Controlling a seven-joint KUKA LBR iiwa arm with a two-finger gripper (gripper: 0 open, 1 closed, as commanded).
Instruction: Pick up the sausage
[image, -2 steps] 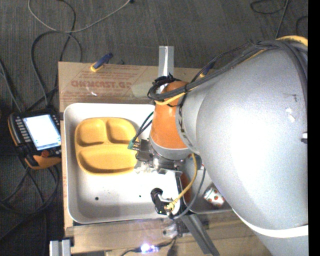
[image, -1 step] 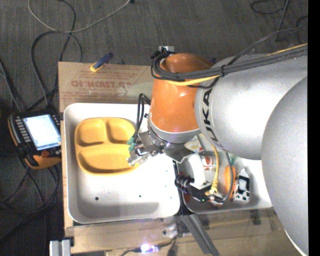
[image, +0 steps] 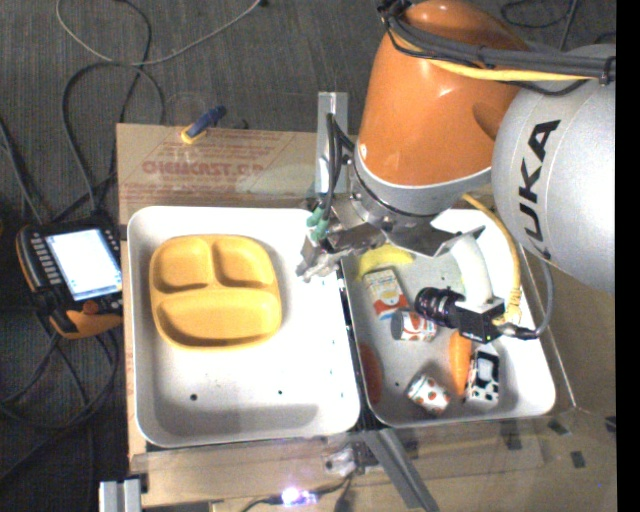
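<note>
While arm (image: 470, 110) looms over right bin (image: 535, 395), sausage (image: 371, 372) lies apart.

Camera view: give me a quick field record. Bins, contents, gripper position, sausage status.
left bin: holds a yellow divided tray
right bin: holds small toy food items, including a carton, a can, a carrot and a banana
gripper: above the shared edge of the two bins, near the back
sausage: dark reddish piece at the right bin's left wall, likely it; not between the fingers
</note>
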